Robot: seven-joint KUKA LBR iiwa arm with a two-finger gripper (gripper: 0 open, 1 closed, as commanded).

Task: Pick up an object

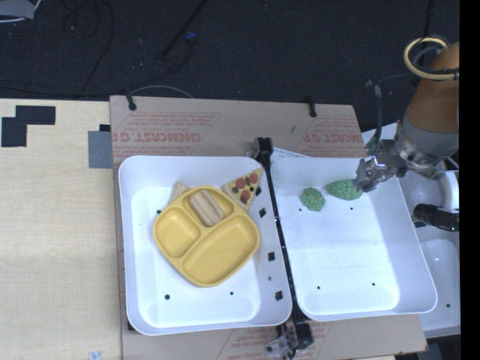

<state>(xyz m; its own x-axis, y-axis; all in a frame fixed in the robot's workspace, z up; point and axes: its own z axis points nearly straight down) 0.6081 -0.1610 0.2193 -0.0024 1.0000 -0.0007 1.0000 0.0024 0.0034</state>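
Seen from above at a slant: two shallow white bins side by side on a pale worktop point(52, 223), over a sheet of brown cardboard point(225, 126). In the left bin point(142, 291), at centre frame, a yellow divided plate point(208, 242) lying flat, with a tan bread-like piece point(205, 206) in its upper compartment. Just above and right of the plate, touching its rim, a toy pizza slice point(246, 187) near the bin's upper right corner. In the right bin point(360, 276), toward its upper edge, two green leafy lumps: a small round one point(313, 199) left of a flatter, longer one point(345, 190), near each other but apart. At the right of the frame, a grey arm with an orange band point(435, 100), reaching down and left into the right bin. Jaws point(368, 177) low at the right end of the longer green lump, touching or overlapping it; too small and blurred to tell whether spread or pinched on it. Dark floor with loose cables point(187, 28) across the top of the frame.
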